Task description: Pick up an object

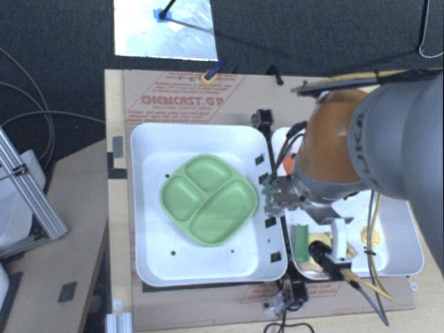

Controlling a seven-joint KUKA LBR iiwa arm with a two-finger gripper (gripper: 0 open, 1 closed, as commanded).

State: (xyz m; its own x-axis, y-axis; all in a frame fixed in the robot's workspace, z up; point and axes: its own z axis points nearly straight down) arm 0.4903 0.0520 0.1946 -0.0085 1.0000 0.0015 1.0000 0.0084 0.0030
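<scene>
A green divided plate (208, 198) lies in the middle of the left bin (149, 151). The arm's orange-banded wrist hangs over the near left part of the right bin (409, 255), and my gripper (303, 222) points down there. Just below it, a small green block (300, 241) stands close to the bin's left wall, with a yellow piece (318, 241) beside it. Another pale yellow object (370, 237) lies further right in the same bin. The arm hides most of that bin's floor.
The two bins share a raised divider (272, 207) right next to the gripper. A cardboard sheet (184, 92) lies under the bins. Cables and an aluminium frame (28, 193) stand off to the left of the bench.
</scene>
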